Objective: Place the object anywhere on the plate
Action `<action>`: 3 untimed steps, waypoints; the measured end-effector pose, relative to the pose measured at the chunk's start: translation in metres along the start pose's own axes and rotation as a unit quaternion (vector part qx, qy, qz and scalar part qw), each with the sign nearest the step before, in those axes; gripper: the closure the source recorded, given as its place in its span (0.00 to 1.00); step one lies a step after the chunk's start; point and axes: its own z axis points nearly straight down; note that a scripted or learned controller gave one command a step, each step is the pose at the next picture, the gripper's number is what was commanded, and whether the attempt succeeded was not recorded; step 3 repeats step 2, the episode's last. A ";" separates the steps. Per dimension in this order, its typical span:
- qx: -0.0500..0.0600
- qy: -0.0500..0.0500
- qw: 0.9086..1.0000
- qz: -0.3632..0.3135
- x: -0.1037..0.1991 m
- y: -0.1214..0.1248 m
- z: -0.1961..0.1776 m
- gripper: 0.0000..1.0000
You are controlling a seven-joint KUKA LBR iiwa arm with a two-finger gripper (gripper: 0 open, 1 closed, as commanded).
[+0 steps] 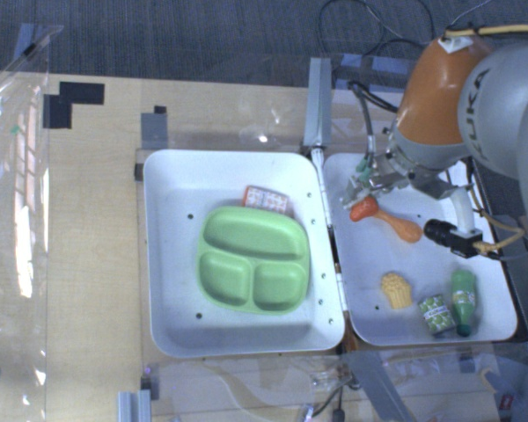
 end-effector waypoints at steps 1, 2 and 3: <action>0.001 0.001 0.998 -0.067 0.093 -0.009 0.001 1.00; 0.001 0.001 0.998 -0.067 0.093 -0.009 0.001 0.00; 0.001 0.001 0.998 -0.067 0.093 -0.009 0.001 0.00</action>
